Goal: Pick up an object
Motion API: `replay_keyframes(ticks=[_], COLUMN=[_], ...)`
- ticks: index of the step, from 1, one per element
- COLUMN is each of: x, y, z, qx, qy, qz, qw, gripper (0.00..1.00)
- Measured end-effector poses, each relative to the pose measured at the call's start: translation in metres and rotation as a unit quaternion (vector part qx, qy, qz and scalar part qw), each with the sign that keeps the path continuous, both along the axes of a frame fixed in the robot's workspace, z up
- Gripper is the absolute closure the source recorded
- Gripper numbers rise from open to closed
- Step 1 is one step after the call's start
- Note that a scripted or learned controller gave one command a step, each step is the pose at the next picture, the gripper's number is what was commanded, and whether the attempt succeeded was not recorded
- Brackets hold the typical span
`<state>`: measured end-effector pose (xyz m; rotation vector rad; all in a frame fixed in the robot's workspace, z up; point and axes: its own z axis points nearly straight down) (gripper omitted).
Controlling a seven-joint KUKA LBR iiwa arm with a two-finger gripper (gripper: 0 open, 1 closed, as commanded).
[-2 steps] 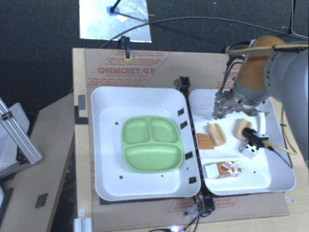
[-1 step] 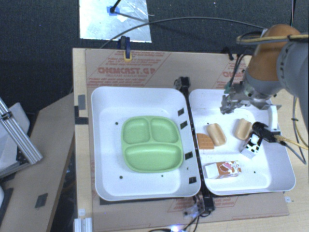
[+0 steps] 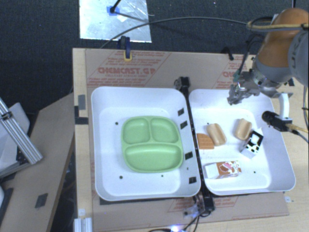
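**Over the right bin's far edge**

My gripper (image 3: 235, 96) hangs above the right bin (image 3: 280, 178)'s far rim, too small and blurred to read. Below lie two bread rolls (image 3: 217, 134), a cracker (image 3: 205, 141), a packet (image 3: 223, 169) and a black-and-white box (image 3: 252, 144). My arm is cut off at the right.

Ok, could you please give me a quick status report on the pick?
Gripper above right bin's far edge, holding nothing. Bread rolls, cracker, packet and checkered block lie untouched. Nothing in the way.
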<state>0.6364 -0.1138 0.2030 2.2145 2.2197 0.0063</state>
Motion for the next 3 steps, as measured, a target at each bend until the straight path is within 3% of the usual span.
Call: replay_keyframes(ticks=[1, 3], x=[0.001, 0.009], y=[0.0, 0.111], z=[0.015, 0.022], qx=[0.0006, 0.0017], qy=[0.002, 0.002], qz=[0.001, 0.004], qw=[1.0, 1.0], gripper=[1.0, 1.0])
